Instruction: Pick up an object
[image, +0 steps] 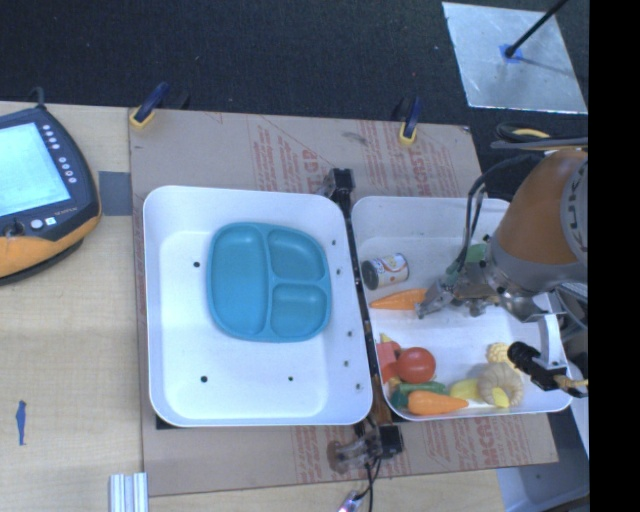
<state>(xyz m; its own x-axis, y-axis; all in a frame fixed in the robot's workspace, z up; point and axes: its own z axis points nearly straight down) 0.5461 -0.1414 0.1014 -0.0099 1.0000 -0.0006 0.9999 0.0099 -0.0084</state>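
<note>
orange carrot (436, 403) lies apart; gripper (447, 297) low near another carrot (399, 299).

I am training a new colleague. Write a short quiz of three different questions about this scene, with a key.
1. True or false: the blue divided plate lies in the right bin.
2. Which thing lies nearest the gripper? A. the can B. the upper carrot C. the tomato
3. Fill in: the lower carrot lies at the right bin's ____ edge.

Key: 1. false, it lies in the left bin. 2. B. 3. front (near).
</note>
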